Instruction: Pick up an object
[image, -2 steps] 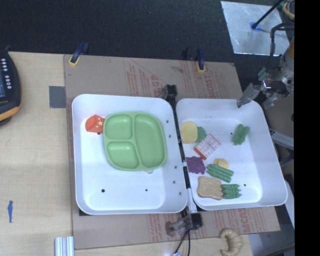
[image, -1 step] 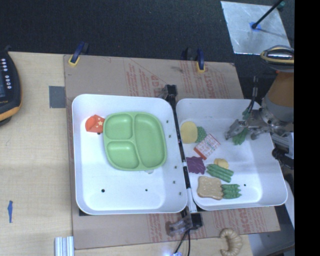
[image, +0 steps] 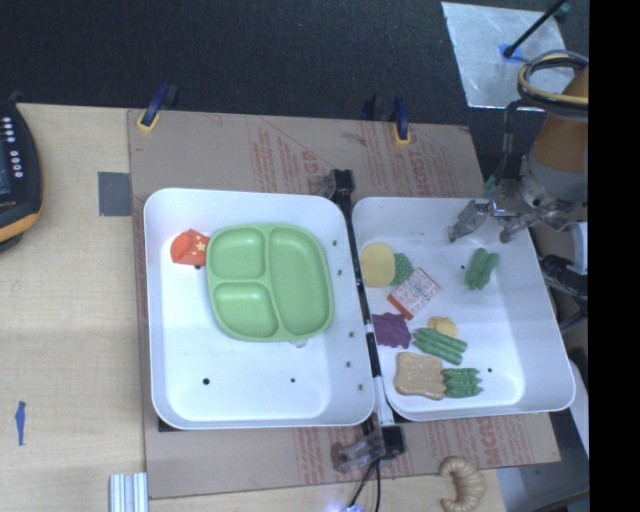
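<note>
Two metal fingers of the gripper (image: 488, 222) are spread apart with nothing between them, hanging over the far right part of the right white bin (image: 545, 300). I see the grey arm with its orange band (image: 560, 140) rising behind it at the right edge.

Just below the fingertips, apart from them, lies a small dark green pickle-shaped toy (image: 481, 268). Further left in the same bin I see a round yellow piece (image: 377, 264) touching a knobbly green piece (image: 402, 268), then a red-and-white packet (image: 414, 292), a purple leafy piece (image: 390, 328), a small yellow lump (image: 443, 326), a long green bean pod (image: 440, 345), a tan slice of toy bread (image: 418, 375) and another green pod (image: 461, 381) beside it.

In the left white bin (image: 180, 390) sits a light green divided plastic plate (image: 270, 281), with a red toy (image: 189, 247) touching its left rim.
</note>
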